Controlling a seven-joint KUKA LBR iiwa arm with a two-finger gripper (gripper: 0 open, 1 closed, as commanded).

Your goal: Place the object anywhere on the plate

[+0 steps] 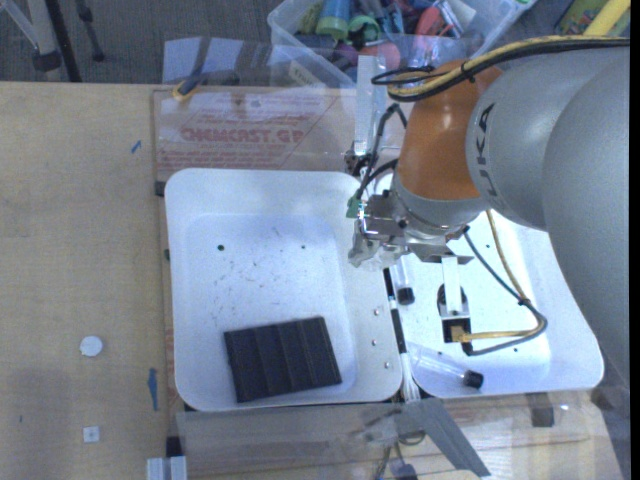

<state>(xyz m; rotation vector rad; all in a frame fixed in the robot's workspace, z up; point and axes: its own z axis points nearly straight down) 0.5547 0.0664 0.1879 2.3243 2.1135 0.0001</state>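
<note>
Closest to us, the grey arm [560,138] with its orange band [440,148] fills the 2 o'clock part of the view and reaches down over the right bin [560,368]. Its wrist hangs over that bin's 10 o'clock corner, just beside the seam between the two bins. We cannot tell whether the jaws are spread or pressed together, and we see nothing between them.

We see a small clear piece with a black tip [455,371] lying on the right bin's floor at 7 o'clock, apart from the arm. It is well apart from the plate [283,358], a dark ribbed slab lying flat at 6 o'clock in the left bin [200,218].

Beyond the bins, at 12 o'clock, a clear sheet with red lettering [250,133] lies flat, and behind it stands a clear tub of bright toys [400,8]. On the tan desk [70,218], at 9 o'clock from the plate, lies a small white disc [91,346].
</note>
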